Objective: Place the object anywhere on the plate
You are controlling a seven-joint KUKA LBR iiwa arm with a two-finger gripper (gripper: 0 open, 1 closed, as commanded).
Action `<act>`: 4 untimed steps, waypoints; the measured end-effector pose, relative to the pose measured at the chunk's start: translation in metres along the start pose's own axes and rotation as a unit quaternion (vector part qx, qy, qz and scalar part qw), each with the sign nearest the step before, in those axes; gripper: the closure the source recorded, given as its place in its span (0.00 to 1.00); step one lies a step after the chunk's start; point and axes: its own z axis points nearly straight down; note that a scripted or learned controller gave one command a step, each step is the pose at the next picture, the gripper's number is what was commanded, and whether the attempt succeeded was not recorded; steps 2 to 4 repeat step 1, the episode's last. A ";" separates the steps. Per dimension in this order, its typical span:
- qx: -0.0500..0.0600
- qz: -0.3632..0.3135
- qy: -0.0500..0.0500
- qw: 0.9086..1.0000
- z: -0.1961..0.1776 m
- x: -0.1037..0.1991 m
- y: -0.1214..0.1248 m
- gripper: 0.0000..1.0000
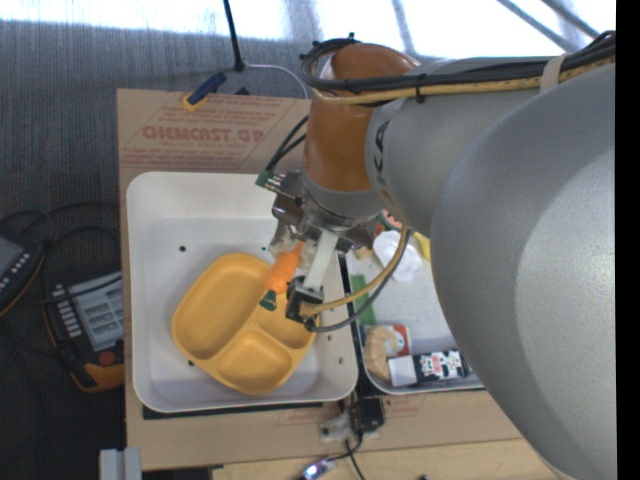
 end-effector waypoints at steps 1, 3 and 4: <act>0.000 0.000 0.000 1.000 0.000 0.000 0.000 0.00; 0.000 0.000 0.000 1.000 0.000 0.000 0.000 0.00; 0.000 0.000 0.000 1.000 0.000 0.000 0.000 0.00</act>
